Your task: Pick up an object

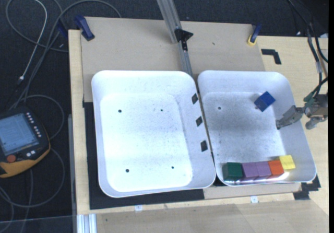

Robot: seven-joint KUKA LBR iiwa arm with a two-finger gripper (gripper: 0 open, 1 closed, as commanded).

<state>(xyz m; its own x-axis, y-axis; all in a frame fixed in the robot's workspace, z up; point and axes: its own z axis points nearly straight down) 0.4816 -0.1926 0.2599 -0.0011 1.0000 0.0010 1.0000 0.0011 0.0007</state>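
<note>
Four small cubes, green (233, 170), purple (254, 169), orange (275, 167) and yellow (287, 162), line the near wall of the right bin (245, 122), below the jaws (292, 117). Whether those are released or clenched, I cannot tell. Up-left of them, close by, a blue cube (264, 101) sits tilted on speckled white plastic.

The tool (297, 114) enters at the right edge, which cuts off the arm behind it, and its fingers are too small and blurred to tell how they stand. The counter (135, 49) runs out of the picture at the bottom, and the handheld screen unit (20, 143) on the floor is clipped by the left edge, its display too blurred to read. The slanted metal rail (164, 2) is cut off by the top edge, and cables (308, 12) at upper right leave the picture there as well.
</note>
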